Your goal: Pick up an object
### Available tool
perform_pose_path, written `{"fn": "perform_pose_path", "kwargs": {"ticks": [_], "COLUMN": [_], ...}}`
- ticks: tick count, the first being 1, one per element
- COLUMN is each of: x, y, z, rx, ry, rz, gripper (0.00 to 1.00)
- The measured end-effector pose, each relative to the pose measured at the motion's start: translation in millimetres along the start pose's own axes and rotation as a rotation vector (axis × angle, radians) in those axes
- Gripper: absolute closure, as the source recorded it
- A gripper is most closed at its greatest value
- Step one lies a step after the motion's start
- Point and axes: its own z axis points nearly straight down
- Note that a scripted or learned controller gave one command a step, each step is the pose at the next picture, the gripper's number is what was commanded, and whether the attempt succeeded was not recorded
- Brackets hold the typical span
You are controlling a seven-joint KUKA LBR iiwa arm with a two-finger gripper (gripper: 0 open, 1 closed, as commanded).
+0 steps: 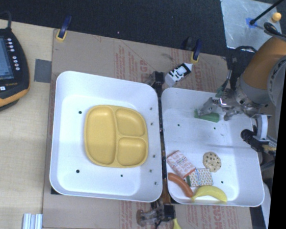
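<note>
A small green block (pixel 209 115) lies near the back of the right bin (pixel 241 153), right at the tips of the hand (pixel 218 108); whether the hand is clenched on it or released cannot be told. Toward the front of this bin sit a round cookie (pixel 211 161), a pink packet (pixel 180 163), a small green-and-white packet (pixel 199 177), a sausage (pixel 179 184) and a banana (pixel 210 194). The left bin (pixel 69 128) holds a yellow tray (pixel 116 135) with 3 compartments. A handheld control screen (pixel 1 72) rests on the table (pixel 9 163) at far left.
</note>
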Motion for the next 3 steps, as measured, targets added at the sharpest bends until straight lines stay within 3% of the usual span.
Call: {"fn": "perform_pose_path", "kwargs": {"ticks": [1, 2, 3], "x": [-2.4, 0.2, -1.1], "y": [-94.1, -134.5, -132.0], "z": [-21.3, 20.7, 6.9], "rx": [0.003, 0.003, -0.001], "ry": [0.000, 0.001, 0.000], "rz": [-0.003, -0.004, -0.008], "gripper": [0.00, 0.00, 1.00]}}
